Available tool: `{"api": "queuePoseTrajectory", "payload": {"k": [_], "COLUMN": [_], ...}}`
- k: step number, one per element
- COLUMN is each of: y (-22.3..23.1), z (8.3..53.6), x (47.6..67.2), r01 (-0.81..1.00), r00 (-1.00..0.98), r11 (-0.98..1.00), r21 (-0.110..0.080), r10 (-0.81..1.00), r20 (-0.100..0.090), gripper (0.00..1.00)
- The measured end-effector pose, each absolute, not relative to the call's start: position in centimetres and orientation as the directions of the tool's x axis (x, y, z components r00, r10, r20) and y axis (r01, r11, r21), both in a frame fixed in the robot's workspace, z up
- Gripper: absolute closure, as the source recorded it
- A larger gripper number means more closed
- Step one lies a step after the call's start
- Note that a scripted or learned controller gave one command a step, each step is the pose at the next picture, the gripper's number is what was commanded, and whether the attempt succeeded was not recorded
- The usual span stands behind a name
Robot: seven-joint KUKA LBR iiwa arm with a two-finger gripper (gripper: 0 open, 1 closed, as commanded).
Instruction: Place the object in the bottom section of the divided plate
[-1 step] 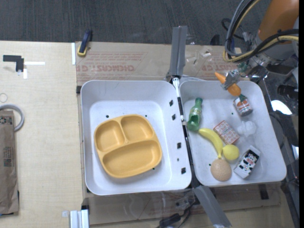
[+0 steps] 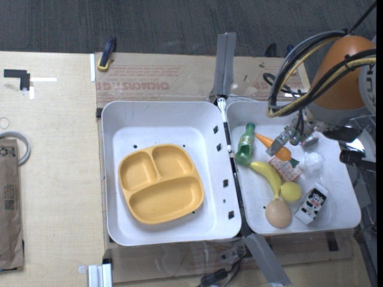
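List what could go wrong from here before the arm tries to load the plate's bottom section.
1. Crowding: the gripper sits over packed items, where the carrot, banana and a small carton lie close together, so a grasp may nudge or catch a neighbour.
2. Round items such as the lemon might roll away.
3. The yellow plate lies in the other bin; a drop could land in an upper section.

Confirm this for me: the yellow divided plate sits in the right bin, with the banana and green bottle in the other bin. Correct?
Not quite. The camera view shows the yellow divided plate in the left bin. The banana and green bottle lie in the other bin, the right one.
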State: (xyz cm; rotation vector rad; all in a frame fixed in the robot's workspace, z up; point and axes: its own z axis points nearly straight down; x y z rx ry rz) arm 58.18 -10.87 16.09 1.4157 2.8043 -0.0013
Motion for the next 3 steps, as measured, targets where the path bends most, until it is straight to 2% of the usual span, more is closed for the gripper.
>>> {"api": "queuePoseTrajectory", "payload": {"k": [1,2,3], "y": [-11.0,-11.0,-12.3], "z": [17.0,17.0,26.5], "x": [58.3,58.2,51.4], "r01": [0.808,0.807,0.817], "r00": [-0.590,-0.590,-0.576], "r11": [0.590,0.590,0.576], "r21": [0.001,0.001,0.000], "r10": [0.808,0.807,0.817], "r20": [-0.003,-0.003,-0.002], "gripper": [1.00,0.00,0.00]}}
